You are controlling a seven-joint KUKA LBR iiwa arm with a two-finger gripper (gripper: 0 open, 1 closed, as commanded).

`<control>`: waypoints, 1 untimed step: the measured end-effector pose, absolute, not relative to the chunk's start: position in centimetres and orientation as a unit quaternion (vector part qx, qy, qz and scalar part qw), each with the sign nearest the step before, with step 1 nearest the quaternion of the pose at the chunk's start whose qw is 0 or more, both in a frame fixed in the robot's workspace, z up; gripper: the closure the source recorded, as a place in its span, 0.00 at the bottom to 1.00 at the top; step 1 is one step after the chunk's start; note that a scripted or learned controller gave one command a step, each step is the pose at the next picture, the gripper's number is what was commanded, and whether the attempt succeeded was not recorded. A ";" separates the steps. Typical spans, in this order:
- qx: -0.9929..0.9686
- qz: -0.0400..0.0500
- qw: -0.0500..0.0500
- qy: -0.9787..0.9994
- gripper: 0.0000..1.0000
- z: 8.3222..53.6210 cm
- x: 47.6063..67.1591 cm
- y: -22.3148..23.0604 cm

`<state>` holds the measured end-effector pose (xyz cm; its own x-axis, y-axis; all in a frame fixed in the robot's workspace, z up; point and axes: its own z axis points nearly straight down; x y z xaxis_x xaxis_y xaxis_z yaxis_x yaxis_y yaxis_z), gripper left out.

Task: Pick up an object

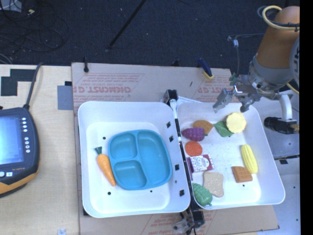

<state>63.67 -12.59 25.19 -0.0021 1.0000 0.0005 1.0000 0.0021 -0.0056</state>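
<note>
While the splayed, empty two-finger gripper (238,101) hovers far above the round yellow toy (236,122), the neighbouring green leafy piece (223,129) risks deflecting a descent.

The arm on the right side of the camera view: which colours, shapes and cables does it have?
The arm has a rounded orange segment above a grey wrist section. A pale yellowish cable loops beside the orange part. At the end sits a dark grey metal gripper with two spread fingers.
</note>
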 end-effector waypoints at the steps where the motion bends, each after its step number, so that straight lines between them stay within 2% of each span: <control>1: -0.706 0.004 0.006 -0.708 0.00 15.4 64.2 -8.9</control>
<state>64.23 -8.88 15.41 -0.0039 1.0000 0.0033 0.9999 0.0040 -0.0139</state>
